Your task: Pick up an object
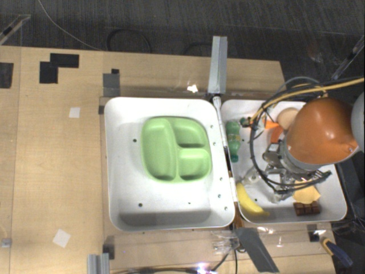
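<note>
Objects for the pick all sit in the right bin [341, 207], which I'll use as the landmark. No readable text, brand or label anywhere in frame.

Largest first:
- Left bin [122, 210] — directly beside the right bin, sharing the centre divider. Holds a green divided tray [174, 148], three compartments, lying flat near its middle.
- Arm [319, 131] — orange band hangs over the middle of the right bin, wrist pointed down, cables looping around it.
- Gripper [282, 190] — low in the right bin, just below the orange band, close to the bin floor. Its state can't be made out; the wrist and cables hide it. Nothing visibly held.
- Banana [248, 200] — yellow, at the right bin's front-left corner, along the divider.
- Green bottle-like item [233, 137] — against the right bin's left wall, toward the back.
- Pale round item [287, 117] — back of the right bin, partly under the arm, with a small orange piece [274, 131] just beside it.
- Yellow wedge [307, 194] — front-right part of the right bin, just beside the gripper.
- Brown block [307, 209] — touching the front side of the yellow wedge, by the bin's front wall.
</note>
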Motion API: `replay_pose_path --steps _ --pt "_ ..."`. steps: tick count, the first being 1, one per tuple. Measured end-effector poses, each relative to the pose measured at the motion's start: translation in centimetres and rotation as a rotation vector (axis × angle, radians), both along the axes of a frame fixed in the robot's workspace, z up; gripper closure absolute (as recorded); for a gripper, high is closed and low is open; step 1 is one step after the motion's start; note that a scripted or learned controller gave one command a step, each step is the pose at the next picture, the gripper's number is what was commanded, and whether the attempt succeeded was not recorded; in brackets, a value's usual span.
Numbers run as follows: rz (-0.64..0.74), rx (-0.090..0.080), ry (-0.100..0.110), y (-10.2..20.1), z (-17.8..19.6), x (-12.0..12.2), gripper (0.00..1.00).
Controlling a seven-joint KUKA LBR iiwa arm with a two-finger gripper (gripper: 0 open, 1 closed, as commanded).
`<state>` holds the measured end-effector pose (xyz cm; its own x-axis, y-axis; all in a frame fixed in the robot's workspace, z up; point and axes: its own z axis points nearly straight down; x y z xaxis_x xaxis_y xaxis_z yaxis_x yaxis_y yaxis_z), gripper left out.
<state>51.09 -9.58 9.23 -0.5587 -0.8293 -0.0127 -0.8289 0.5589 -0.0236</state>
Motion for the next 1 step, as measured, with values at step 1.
replay_pose_path --steps 1 --pt "0.272 -0.002 0.019 -2.73 0.44 -2.18 0.0"
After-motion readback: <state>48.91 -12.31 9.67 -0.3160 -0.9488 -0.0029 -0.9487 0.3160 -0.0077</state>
